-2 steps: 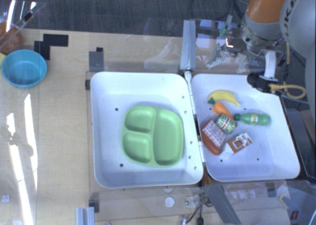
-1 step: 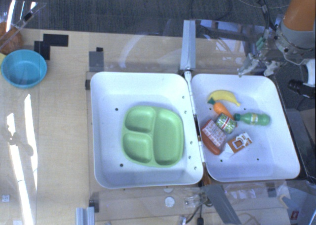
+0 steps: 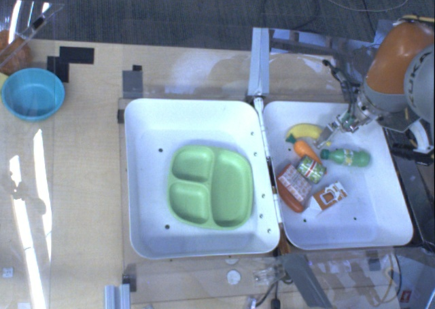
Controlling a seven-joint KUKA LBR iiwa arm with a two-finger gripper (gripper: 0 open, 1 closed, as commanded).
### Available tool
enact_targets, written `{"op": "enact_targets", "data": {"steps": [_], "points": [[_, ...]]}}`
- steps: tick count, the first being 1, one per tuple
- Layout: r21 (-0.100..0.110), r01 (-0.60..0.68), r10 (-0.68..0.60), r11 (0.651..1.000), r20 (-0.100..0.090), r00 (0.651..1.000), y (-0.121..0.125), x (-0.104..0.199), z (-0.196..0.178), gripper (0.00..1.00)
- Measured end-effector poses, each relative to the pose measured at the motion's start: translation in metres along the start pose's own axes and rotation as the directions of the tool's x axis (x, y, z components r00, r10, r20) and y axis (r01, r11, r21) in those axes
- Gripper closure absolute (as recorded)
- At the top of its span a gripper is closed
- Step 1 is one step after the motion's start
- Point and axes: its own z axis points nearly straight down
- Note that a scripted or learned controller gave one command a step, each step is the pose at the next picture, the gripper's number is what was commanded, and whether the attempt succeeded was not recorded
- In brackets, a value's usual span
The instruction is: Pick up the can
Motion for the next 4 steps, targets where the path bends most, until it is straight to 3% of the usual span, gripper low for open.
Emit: {"op": "enact_targets", "data": {"steps": [1,2,3,4], "points": [[0.005,0.094,-0.094,0.996,-0.012,0.995,-0.007,-0.01,0.003,0.0],[0.003,0.045,-0.045,0.999,-0.012,0.999,-0.006,-0.01,0.003,0.0],[0.001,-0.029,0.029,1.0,-0.001,1.0,-0.001,-0.003,0.003,0.0],[-0.013,-0.024,0.024,1.0,0.007,1.0,0.004,-0.003,-0.008,1.0]]}}
